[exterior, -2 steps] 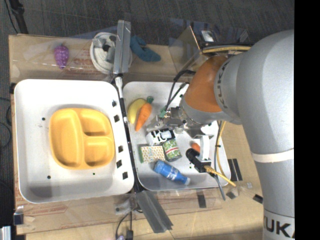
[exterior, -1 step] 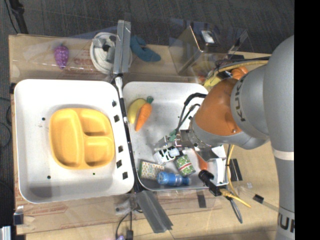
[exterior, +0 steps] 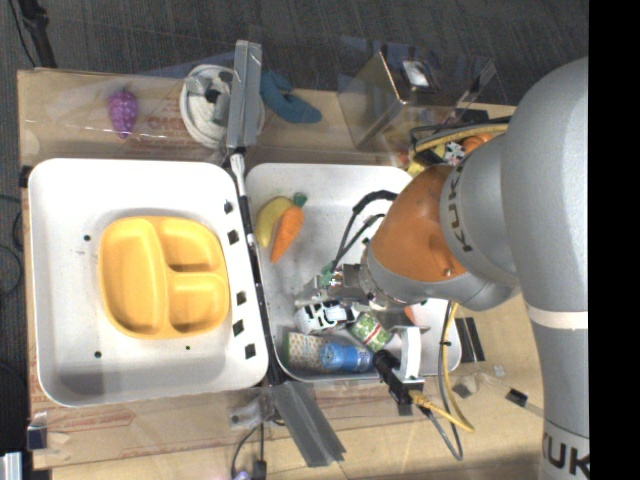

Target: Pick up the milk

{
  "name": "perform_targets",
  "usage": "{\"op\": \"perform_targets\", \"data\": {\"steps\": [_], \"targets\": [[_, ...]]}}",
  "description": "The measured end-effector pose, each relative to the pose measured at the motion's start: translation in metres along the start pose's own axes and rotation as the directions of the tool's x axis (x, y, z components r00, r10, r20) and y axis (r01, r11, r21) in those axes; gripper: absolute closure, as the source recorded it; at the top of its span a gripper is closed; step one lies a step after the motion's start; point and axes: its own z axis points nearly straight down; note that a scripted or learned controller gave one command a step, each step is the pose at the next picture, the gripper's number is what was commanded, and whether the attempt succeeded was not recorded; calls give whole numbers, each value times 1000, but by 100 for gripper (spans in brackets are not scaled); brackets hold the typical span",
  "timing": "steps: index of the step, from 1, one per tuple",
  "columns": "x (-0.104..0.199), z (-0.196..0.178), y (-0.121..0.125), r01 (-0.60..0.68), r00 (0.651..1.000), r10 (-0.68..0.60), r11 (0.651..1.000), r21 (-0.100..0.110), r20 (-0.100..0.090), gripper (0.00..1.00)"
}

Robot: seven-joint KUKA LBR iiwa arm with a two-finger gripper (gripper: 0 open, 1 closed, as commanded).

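Arm: the grey KUKA arm (exterior: 530, 198) reaches in from the right, its orange band (exterior: 415, 233) hanging over the right bin's middle.

Gripper: the gripper (exterior: 335, 290) sits low over the near half of the right bin, just above the clutter there; whether it is open or closed cannot be told, as the wrist and cables hide it.

Milk: a small white carton with black cow patches (exterior: 325, 315) lies in the near part of the right bin, directly under the gripper and touching or nearly touching it; nothing shows it lifted.

Right bin: the white bin (exterior: 320, 183) also holds a yellow banana (exterior: 268, 218) and an orange carrot (exterior: 287, 230) lying together near its far-left corner, a blue and green can (exterior: 330, 353) on its side along the near wall, and a green packet (exterior: 370, 330) just right of the milk.

Left bin: the white bin (exterior: 60, 258) bears a yellow divided tray (exterior: 165, 273) at its centre.

Bench, far side: a purple grape bunch (exterior: 123, 111), a white round object (exterior: 207, 103), a blue cloth-like item (exterior: 290, 103) and a clear plastic box (exterior: 400, 98) lie beyond the bins.
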Motion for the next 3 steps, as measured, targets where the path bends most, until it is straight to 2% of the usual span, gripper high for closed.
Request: {"op": "perform_targets", "data": {"steps": [1,2,3], "targets": [[5,0,1,73,997,-73,997,5,2,0],[5,-11,5,79,997,-79,997,-1,3,100],[5,-11,5,81,997,-81,997,-1,3,0]]}}
